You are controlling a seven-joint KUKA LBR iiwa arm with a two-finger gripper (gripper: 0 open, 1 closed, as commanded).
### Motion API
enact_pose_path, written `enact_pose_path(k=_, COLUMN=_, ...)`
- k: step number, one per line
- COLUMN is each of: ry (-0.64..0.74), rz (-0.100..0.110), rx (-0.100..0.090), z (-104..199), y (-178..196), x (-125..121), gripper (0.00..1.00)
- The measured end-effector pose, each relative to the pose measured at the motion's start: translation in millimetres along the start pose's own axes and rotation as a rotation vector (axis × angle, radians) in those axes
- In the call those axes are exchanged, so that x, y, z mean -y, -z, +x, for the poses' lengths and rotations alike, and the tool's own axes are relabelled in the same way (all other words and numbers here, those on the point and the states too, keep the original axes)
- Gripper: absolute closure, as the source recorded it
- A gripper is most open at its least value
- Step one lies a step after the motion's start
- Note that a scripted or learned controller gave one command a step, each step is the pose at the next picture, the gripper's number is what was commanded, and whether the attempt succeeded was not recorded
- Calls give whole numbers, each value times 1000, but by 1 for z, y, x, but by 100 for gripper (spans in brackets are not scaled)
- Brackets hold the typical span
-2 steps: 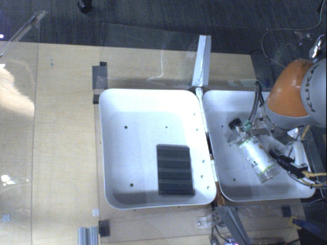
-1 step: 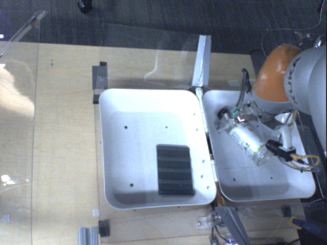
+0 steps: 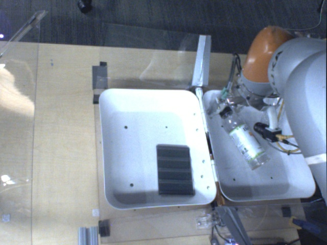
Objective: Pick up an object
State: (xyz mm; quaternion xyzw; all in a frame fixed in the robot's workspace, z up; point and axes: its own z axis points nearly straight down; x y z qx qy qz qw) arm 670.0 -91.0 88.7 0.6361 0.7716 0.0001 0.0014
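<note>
1. Tabletop (image 3: 56, 152): pale wood-grain surface filling most of the view.
2. Floor (image 3: 153, 6): dark, finely textured covering beyond the tabletop's far edge.
3. Clear panel (image 3: 20, 29): transparent sheet at the left, its slanted edge catching light.
4. Bright patch (image 3: 13, 93): glare on the tabletop's left side.
5. Black brackets (image 3: 99, 78): small blocks at the tabletop, beside the near-left and far-left corners of the left bin.

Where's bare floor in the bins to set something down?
Left bin: floor is bare left of and above the black ridged block. Right bin: crowded, with the clear bottle lying diagonally and the arm above; bare strip along its near edge.
</note>
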Motion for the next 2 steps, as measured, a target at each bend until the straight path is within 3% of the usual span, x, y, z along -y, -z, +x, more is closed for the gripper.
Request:
enact_pose_path(k=1, ry=6, rz=-8, rx=4, z=0, y=11, x=-2, gripper=100)
enact_pose_path(k=2, ry=180, rz=-5, rx=0, z=16, y=98, x=-3, gripper=100)
